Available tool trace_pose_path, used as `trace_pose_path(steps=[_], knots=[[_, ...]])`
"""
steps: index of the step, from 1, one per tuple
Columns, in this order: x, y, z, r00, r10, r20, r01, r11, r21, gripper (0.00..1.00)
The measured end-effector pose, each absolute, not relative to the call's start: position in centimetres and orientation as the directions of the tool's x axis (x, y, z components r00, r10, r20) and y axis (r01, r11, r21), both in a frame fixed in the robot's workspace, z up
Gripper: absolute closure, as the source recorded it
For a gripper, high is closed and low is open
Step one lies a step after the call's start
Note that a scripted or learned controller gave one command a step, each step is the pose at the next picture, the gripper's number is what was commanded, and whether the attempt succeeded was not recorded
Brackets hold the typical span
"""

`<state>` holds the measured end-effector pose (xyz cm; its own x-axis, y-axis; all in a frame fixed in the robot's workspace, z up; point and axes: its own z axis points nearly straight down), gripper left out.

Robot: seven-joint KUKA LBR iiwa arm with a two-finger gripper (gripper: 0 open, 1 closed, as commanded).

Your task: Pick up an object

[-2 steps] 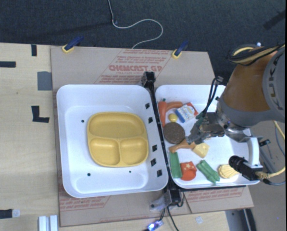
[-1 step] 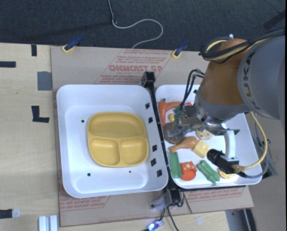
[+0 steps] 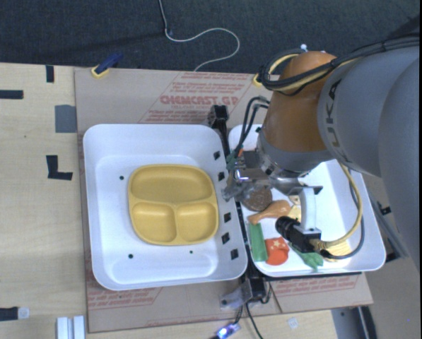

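A yellow divided plate (image 3: 173, 203) lies in the left bin (image 3: 104, 161). In the right bin (image 3: 366, 256) the arm covers most of the floor. My gripper (image 3: 251, 184) hangs low at that bin's left side, over a brown round object (image 3: 257, 199) and a tan piece (image 3: 273, 210). A green strip (image 3: 256, 242), a red piece (image 3: 277, 251) and another green piece (image 3: 311, 260) lie at the bin's front. Nothing shows between the fingers.
The divider between the two bins carries black clips (image 3: 228, 221) right beside the gripper. A thin cable (image 3: 196, 35) loops on the dark floor beyond the bench. The bins rest on brown cardboard (image 3: 161, 94).
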<state>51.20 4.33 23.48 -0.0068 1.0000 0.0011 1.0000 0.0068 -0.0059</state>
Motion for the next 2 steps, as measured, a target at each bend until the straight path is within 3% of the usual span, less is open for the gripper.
trace_pose_path(steps=[1, 2], knots=[[52.15, 8.27, 22.94, -0.006, 1.000, 0.000, 1.000, 0.006, -0.006, 1.00], [52.27, 9.21, 22.19, -0.002, 1.000, -0.002, 1.000, 0.002, -0.007, 1.00]])
